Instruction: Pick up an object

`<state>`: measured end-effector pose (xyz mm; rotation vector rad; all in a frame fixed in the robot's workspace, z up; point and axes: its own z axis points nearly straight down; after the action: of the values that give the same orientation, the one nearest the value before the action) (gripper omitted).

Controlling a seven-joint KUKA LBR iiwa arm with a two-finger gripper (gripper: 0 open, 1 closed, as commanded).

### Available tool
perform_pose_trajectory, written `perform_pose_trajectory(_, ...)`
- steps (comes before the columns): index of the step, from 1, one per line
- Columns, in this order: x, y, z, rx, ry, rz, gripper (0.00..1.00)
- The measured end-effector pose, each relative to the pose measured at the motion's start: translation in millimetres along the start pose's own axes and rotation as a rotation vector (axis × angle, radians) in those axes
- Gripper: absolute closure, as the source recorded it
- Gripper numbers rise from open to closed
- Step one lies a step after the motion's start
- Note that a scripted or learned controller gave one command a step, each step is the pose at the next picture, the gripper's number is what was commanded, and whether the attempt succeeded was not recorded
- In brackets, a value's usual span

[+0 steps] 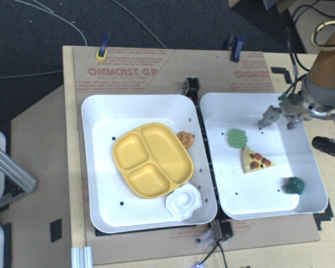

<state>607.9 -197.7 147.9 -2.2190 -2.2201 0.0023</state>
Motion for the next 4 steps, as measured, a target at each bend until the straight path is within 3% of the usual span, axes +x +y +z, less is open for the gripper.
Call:
perform_pose_trajectory(1,3.3,1.8,42.4,0.001,0.000,-0.001,0.00)
perform_pose_trajectory(2,3.1,2.8,29.3,-0.004,-0.001,-0.001,1.00)
perform_pose_trajectory(4,-5.7,14.7,-86.1,-0.011,-0.005,0.000,1.00)
